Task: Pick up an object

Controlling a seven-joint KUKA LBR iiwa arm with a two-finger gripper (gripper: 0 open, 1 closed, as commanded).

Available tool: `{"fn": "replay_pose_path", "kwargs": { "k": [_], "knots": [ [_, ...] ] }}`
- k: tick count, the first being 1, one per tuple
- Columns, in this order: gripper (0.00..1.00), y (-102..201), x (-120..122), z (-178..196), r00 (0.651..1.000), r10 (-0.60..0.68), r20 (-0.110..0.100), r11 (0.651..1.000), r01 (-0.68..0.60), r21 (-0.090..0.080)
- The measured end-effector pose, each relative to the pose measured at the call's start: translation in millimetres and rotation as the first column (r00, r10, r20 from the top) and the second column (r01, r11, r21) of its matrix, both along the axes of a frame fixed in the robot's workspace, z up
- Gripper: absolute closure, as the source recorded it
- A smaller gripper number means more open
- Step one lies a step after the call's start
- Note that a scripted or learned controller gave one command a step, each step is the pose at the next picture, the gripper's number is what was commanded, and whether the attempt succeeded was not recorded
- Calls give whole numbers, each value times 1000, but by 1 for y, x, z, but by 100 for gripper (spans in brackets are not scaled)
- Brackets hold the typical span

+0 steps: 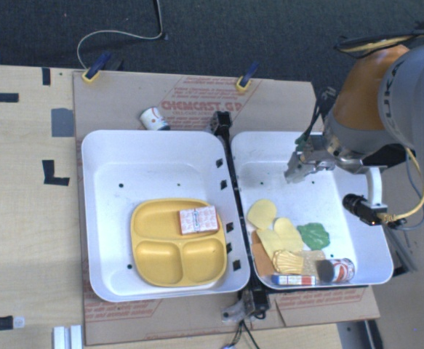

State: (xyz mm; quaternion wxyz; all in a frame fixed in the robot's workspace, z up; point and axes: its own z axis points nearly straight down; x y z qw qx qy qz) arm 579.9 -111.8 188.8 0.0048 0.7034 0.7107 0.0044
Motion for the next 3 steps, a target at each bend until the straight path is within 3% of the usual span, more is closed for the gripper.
{"fn": "replay_pose_path", "kwargs": {
  "k": [1,2,3],
  "knots": [
    [0,-5,-6,-6,1000,-9,-14,1000,9,0],
    [0,-59,-87,-57,1000,-19,-25,1000,19,0],
    [0,-89,-95,60,1000,-12,-3,1000,12,-5]
  ]
}}
